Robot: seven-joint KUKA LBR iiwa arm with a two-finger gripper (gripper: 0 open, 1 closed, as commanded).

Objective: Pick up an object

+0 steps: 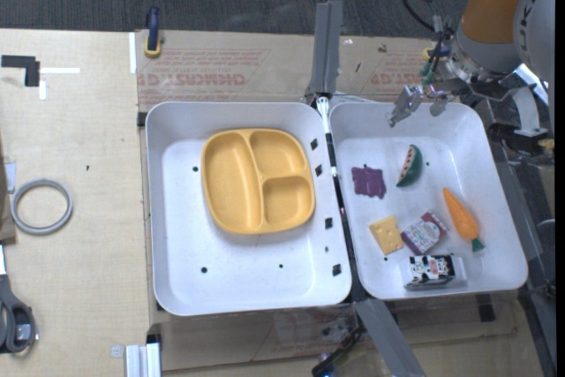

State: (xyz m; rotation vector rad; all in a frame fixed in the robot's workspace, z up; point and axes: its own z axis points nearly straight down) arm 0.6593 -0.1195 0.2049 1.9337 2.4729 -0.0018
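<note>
- A carton (432, 270) lies nearest the camera, at the front edge of the right bin (468, 130), a little right of its middle.
- Just behind it, a cheese slice (386, 235) and a dark red packet (423, 233) lie side by side; the packet is close to the carton, though whether they touch I cannot tell.
- A carrot (461, 215) lies near the right edge, tilted, its green end toward the front right corner.
- A purple piece (368, 181) lies near the bin's left edge, about midway back.
- A melon slice (409, 166) sits just right of it, apart from it.
- The gripper (418, 102) hangs over the back edge of the right bin, with nothing between its fingers; they look slightly apart.
- It is well apart from every object in the bin, the melon slice being closest.
- The left bin (168, 216) carries a yellow tray (259, 181) with three compartments, set toward its back right.
- On the bench (79, 296), a grey ring (38, 206) lies near the left edge, and scissors (14, 322) at the front left corner.
</note>
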